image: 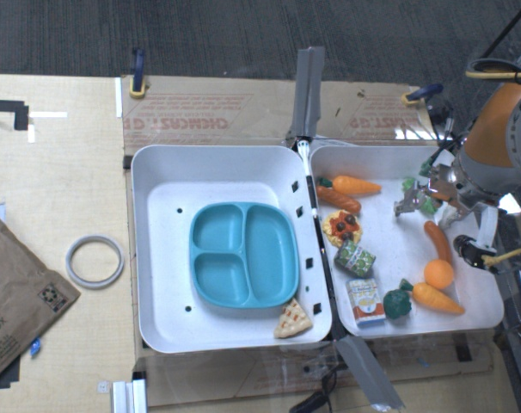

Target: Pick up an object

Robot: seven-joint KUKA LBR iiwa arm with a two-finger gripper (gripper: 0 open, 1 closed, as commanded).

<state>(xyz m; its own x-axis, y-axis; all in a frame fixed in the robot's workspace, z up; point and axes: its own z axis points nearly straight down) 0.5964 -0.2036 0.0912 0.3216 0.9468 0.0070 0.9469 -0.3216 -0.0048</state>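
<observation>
The claw (425, 198) hangs open over the right bin (389, 231), near its far right corner, holding nothing. Just beneath and nearer lies a slim orange carrot (438, 240) along the right wall. It looks like light, stiff, smooth plastic, likely to roll; pinching across its thick middle seems safest

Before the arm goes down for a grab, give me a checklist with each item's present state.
1. Gripper over the right bin: ok.
2. Nothing between its fingers: ok.
3. Target below it: cannot tell; green piece lies close by.
4. Sausage lies apart from its neighbours: ok.
5. Orange free of its neighbours: not ok, it touches a carrot.
6. Blue tray outside the working bin: ok.
</observation>
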